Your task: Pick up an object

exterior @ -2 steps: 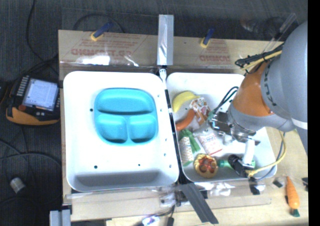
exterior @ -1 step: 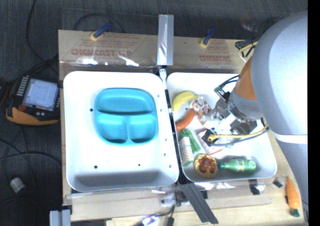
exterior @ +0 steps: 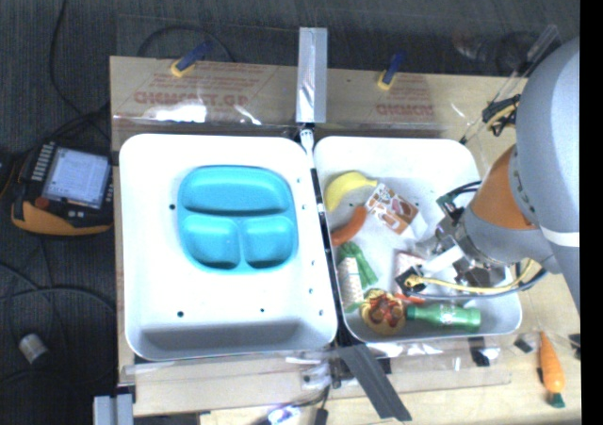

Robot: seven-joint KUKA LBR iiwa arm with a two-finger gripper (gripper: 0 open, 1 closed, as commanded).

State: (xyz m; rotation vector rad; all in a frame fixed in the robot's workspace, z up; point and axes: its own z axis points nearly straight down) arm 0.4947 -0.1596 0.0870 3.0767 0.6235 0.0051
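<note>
The right bin (exterior: 471, 164) holds several small things. A yellow rounded object (exterior: 344, 189) lies at its far left, with an orange carrot-like piece (exterior: 350, 221) just below it. A red and white snack packet (exterior: 389, 208) sits near the middle. A green and white ribbed piece (exterior: 356, 270) lies along the left wall. A red and yellow toy (exterior: 380, 310) and a green bottle (exterior: 443, 317) rest at the front. My gripper (exterior: 431, 255) is lowered into the right half of this bin, just above the green bottle and right of the packet.
The left bin (exterior: 151, 319) carries a blue divided tray (exterior: 236, 217). An orange tool (exterior: 550, 368) lies on the bench outside the right bin's front corner. A handheld screen device (exterior: 68, 185) sits on the floor at far left.
</note>
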